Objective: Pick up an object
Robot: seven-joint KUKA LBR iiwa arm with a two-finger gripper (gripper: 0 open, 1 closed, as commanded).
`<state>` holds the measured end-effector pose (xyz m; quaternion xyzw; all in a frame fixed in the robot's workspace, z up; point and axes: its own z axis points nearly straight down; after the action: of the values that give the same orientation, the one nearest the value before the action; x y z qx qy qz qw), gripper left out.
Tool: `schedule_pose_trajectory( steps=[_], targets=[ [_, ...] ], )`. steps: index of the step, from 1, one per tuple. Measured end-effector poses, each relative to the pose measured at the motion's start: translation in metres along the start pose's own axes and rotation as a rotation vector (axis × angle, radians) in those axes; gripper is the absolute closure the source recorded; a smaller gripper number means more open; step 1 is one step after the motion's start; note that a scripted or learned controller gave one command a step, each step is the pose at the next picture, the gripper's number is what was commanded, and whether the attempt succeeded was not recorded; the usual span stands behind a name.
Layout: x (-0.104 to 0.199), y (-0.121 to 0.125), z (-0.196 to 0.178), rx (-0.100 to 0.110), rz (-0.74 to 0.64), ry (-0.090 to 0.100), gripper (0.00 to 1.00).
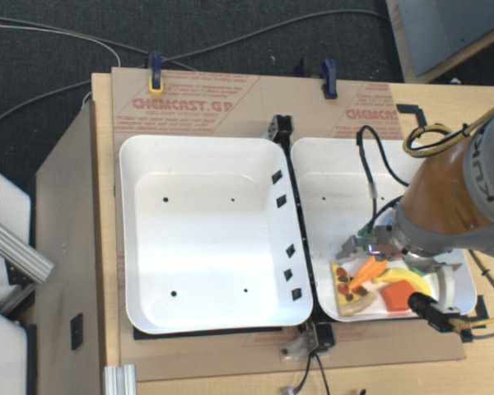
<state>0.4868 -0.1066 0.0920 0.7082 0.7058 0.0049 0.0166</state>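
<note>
Gripper (370,252) low over toy pile (375,285) at lower right, claw state unclear; tight clutter risks a pinch between items or a slip.

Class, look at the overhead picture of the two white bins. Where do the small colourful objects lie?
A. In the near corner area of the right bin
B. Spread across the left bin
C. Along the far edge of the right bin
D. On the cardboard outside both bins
A: the colourful objects are clustered in the right bin toward its near edge, just under the arm's claw.
</note>
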Motion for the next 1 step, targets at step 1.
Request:
schedule_pose_trajectory(
  steps=[1],
  targets=[
    [-0.0087, -0.0022, 0.0018, 0.01, -0.003, 0.009, 0.0]
  ],
)
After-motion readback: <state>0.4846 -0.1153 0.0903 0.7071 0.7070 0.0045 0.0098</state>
